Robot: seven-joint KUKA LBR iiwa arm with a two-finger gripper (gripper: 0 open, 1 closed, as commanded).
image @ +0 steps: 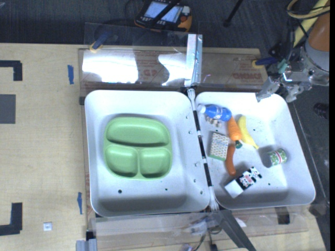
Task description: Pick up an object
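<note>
Right bin [301, 190] | our gripper [272, 90] at rim, jaw state unclear | banana [247, 132] looks light, slippery; we'd grip mid-length

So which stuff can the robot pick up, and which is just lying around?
For the job: gripper; banana, carrot, blue toy, small can, black-and-white toy.
Just lying around: green tray, handheld device, blue tape.
</note>
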